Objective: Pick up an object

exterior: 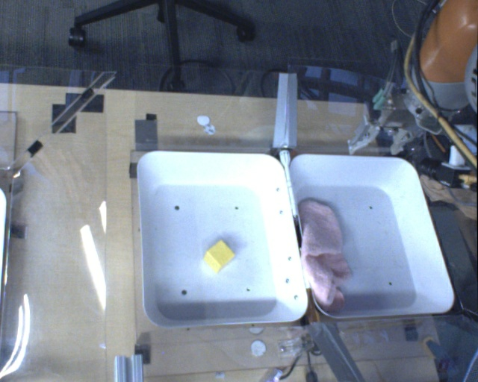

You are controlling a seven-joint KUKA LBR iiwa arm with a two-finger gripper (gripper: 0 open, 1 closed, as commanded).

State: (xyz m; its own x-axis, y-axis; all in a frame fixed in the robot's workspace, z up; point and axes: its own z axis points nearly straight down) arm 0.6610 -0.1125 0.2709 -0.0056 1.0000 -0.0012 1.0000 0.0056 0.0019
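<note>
**End effector above the right bin's far rim, nothing in its grasp**

The end effector (377,127) sits at the upper right of the camera view, just beyond the far rim of the right bin (407,175). Its fingers are small and tangled in with cables there, so I cannot tell whether they are apart or together; nothing shows between them. Above it the arm (448,45) shows its orange band and grey casing, with yellow and black cables looping down beside it.

In the right bin a pink cloth (323,254) lies crumpled against the left wall, running from about the middle of that wall down toward the near corner. It is well apart from the end effector.

The left bin (160,179) touches the right one along a shared edge. A yellow block (219,256) rests on its floor, a little below centre, turned so a corner points toward the near rim, and clear of all four walls.

Both bins sit on the desk (67,224), a pale wooden surface with glare streaks on its left part. A metal bar (284,112) stands at the far end of the seam between the bins. Beyond the desk, a chair base (164,22) rests on dark carpet.
</note>
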